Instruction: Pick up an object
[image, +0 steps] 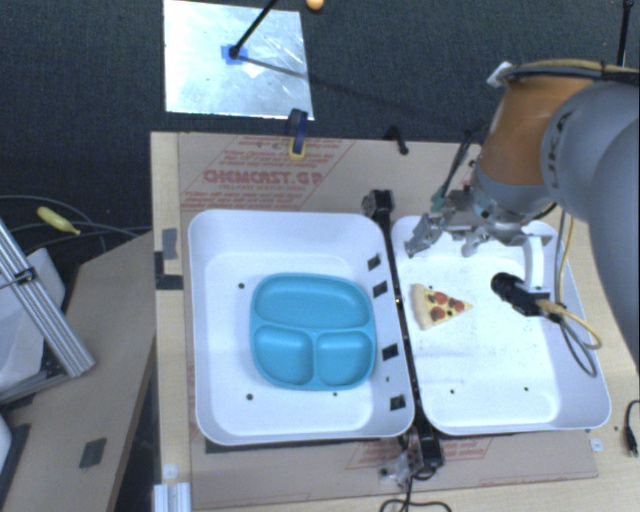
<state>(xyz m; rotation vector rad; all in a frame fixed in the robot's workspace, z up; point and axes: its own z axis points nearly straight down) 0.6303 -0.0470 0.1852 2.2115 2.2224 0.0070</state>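
Observation:
A toy pizza slice (438, 305) lies flat in the right bin (500, 400), close to the divider between the bins. My gripper (442, 243) hangs over the back left part of that bin, a little beyond the slice and apart from it. Its fingers (415, 238) are spread open and nothing sits between them. A blue three-compartment plate (310, 330) rests in the middle of the left bin (225, 300).
The grey arm with its orange band (525, 130) comes in from the upper right over the right bin's back corner. A black cable fitting (515, 292) hangs from the arm just right of the slice. Black clips (383, 290) line the divider between the bins.

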